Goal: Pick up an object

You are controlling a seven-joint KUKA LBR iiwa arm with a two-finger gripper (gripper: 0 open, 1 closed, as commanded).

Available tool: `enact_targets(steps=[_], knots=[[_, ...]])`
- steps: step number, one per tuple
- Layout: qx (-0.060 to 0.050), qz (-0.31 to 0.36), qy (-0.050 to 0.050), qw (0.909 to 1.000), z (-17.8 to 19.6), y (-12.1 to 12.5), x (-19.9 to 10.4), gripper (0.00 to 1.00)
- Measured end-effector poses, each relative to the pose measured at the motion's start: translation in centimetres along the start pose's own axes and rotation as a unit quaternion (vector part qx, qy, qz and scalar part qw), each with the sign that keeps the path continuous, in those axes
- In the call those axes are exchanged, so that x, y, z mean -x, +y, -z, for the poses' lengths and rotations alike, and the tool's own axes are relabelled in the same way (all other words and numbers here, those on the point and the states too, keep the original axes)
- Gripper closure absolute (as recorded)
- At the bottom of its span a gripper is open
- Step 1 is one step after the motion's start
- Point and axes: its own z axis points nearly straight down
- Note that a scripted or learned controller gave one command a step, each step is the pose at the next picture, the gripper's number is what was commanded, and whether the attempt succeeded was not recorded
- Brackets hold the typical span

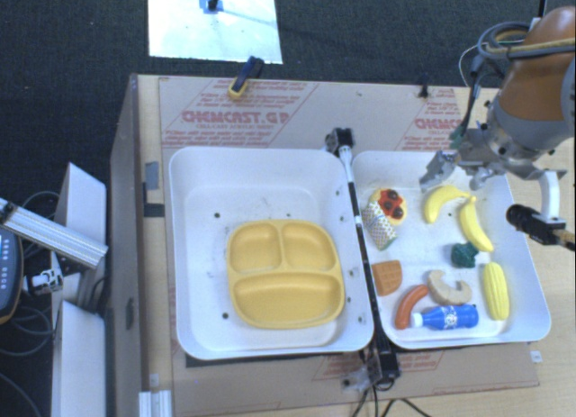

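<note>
Over the right bin (531,321) was where I had the arm (531,73) parked, with the gripper (457,172) hanging near the bin's back edge. I could make out two fingers (438,170) splayed a bit, jaws apart with nothing between them, so no grab yet.

Closest candidates were the two bananas. One banana (443,199) sat just below the gripper toward the front of the bin, curved, its long axis running roughly left-right. The other banana (474,224) lay just beside it, pointing more toward the near-right corner. So my read was that the nearer one was basically under the jaws, and they'd want to close across its short width, not along the curve.

Everything else (pizza slice (385,213), corn (496,290), bottle (447,318)) sat further toward the front. The left bin just had the yellow tray (284,273).
</note>
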Motion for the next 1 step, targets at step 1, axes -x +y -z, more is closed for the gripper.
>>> enact_targets(steps=[1], knots=[[-0.002, -0.001, 0.0, 1.0, -13.82, 1.3, 3.34, 0.0]])
